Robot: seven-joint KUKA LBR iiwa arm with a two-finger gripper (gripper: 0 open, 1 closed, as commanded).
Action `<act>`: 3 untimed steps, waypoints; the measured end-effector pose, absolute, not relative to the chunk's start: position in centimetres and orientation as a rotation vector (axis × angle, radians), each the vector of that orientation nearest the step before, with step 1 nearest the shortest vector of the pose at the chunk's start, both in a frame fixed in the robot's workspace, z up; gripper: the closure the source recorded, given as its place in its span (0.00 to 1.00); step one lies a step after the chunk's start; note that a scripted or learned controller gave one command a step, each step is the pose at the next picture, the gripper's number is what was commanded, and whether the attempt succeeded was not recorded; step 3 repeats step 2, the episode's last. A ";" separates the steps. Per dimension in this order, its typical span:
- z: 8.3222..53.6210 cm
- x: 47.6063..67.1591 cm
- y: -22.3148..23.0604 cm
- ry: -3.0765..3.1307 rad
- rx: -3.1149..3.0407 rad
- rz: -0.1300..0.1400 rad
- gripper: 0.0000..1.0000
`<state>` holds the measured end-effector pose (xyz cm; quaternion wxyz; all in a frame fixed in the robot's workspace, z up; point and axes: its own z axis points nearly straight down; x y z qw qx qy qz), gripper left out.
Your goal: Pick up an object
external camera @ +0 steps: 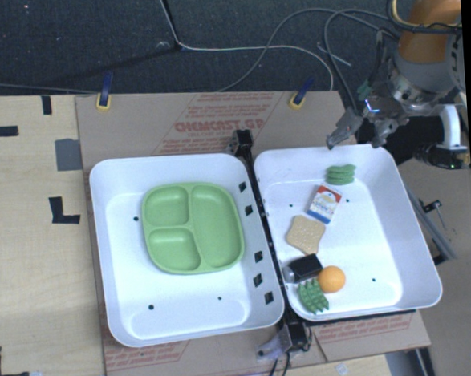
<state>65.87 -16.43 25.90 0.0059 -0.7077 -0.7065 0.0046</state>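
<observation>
Hovering gripper, fingers seemingly apart, holding nothing, green object just below

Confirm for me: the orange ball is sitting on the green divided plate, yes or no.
No. The orange ball lies in the right bin beside a black block, while the green divided plate sits in the left bin.
</observation>
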 end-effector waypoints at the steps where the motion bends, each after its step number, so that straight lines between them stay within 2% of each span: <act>1: 26.8 66.1 -16.4 -2.223 -2.220 0.002 0.00; 2: 22.2 66.5 -16.0 -2.221 -2.217 0.007 0.00; 3: 22.2 66.5 -16.0 -2.221 -2.217 0.007 0.00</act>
